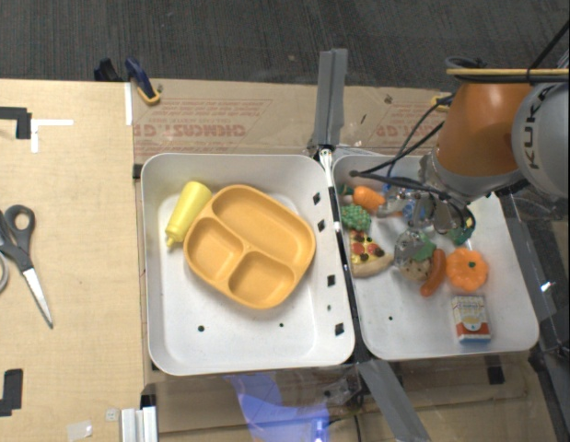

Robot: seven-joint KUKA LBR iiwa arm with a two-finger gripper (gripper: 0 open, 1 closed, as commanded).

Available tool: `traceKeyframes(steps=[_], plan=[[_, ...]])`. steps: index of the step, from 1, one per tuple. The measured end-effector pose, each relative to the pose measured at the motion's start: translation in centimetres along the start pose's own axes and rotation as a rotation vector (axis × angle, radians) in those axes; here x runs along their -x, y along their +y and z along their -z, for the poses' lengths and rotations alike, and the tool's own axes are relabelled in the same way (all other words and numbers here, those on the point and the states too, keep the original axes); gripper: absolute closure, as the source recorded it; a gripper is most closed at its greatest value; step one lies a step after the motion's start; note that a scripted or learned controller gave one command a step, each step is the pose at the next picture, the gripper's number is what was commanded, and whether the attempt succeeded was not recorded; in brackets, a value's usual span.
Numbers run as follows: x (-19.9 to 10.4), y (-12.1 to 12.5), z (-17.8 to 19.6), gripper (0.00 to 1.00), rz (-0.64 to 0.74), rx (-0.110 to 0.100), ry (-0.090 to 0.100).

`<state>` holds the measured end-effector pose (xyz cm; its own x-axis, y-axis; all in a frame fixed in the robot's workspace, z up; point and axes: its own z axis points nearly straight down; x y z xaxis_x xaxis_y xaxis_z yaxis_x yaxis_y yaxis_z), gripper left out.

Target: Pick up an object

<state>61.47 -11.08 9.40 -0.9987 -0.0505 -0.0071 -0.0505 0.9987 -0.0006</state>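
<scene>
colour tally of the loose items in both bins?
Yellow: 2, bottle, divided plate
Orange: 3, carrot, sausage, pumpkin
Green: 1, broccoli
Mixed colours: 2, pizza slice, carton
Total: 8. More may be hidden beneath the gripper.

- A broad, rounded orange band [478,132] is seen above the right bin [519,339].
- A grey casing [542,141] with part of dark lettering is set just beside the band, on its right.
- Thin dark cables [409,150] are draped from the band's left edge.
- A metallic hand [423,224] with blurred small parts sits below the band.
</scene>
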Motion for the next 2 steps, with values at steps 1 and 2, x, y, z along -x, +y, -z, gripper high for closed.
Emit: traceKeyframes(steps=[1,2], plan=[[-5.5,-2.3,-0.1,0.0,0.063,0.0,0.004],[3.5,-2.1,0.1,0.0,0.153,0.0,-0.001]])
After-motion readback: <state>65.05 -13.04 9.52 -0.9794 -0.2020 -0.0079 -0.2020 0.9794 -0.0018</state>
